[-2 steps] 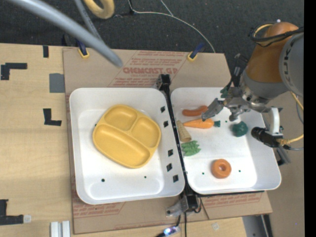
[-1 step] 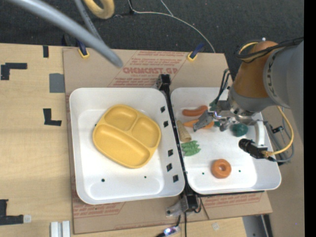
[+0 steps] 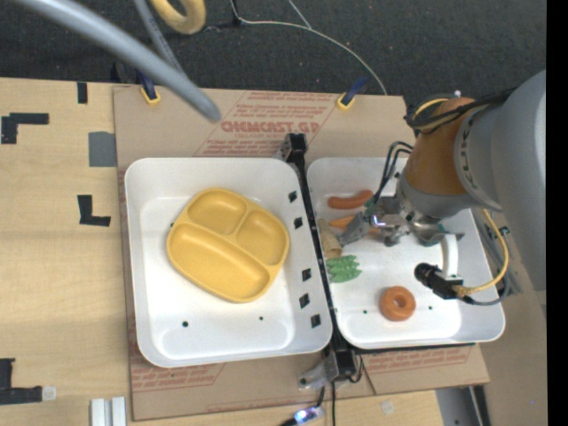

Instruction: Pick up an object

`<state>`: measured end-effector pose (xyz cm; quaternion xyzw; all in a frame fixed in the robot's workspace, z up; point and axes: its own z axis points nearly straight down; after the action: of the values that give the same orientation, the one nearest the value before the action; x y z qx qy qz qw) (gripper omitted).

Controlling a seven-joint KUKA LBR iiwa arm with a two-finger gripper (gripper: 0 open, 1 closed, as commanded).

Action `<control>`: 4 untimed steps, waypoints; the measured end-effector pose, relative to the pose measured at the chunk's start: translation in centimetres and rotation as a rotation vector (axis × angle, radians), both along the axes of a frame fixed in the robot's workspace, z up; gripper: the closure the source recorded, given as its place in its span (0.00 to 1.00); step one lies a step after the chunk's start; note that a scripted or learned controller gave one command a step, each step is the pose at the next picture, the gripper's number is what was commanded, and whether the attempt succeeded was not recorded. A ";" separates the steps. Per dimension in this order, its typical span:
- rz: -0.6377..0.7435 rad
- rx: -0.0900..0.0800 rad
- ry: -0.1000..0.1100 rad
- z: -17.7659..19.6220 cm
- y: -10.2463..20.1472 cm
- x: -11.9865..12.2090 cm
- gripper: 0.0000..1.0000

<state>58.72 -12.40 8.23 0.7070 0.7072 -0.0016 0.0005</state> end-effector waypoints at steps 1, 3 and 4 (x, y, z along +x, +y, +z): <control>0.002 0.001 -0.002 1.3 0.1 0.1 1.00; 0.001 0.002 -0.006 12.9 -1.0 1.0 1.00; 0.002 0.003 -0.005 17.6 -0.7 0.3 1.00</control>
<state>59.02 -13.09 25.85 0.7064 0.7078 0.0011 0.0013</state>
